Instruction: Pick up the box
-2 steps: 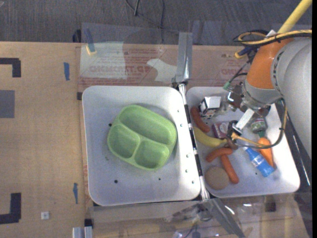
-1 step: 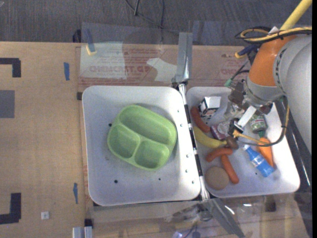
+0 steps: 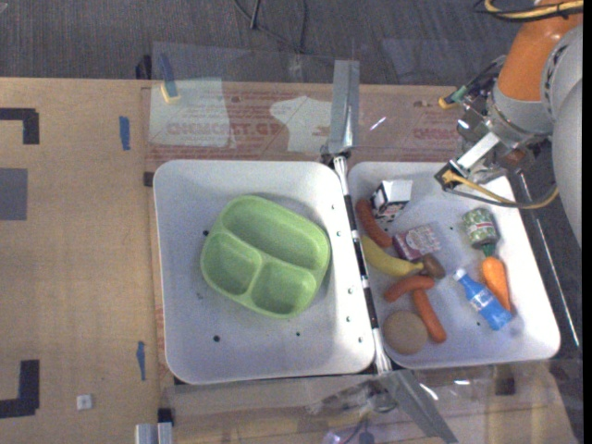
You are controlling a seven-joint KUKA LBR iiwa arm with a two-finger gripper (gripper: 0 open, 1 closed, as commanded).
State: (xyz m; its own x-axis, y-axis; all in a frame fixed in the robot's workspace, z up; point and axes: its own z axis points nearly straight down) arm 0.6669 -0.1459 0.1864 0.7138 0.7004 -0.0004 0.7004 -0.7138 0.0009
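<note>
A small white box [image 3: 393,195] with dark and red print stands at the back left of the right bin [image 3: 541,326], against a red sausage [image 3: 368,218]. My gripper [image 3: 451,177] hangs over the back of that bin, to the right of the box by a hand's width and apart from it. Nothing shows in its grasp. The arm's orange band [image 3: 541,30] is at the top right.
The right bin also holds a pink packet [image 3: 421,240], a banana [image 3: 388,261], two more sausages [image 3: 421,302], a brown round piece [image 3: 404,331], a green can [image 3: 479,227], a carrot [image 3: 497,280] and a blue bottle [image 3: 484,302]. A green divided plate [image 3: 265,257] lies in the left bin [image 3: 176,202].
</note>
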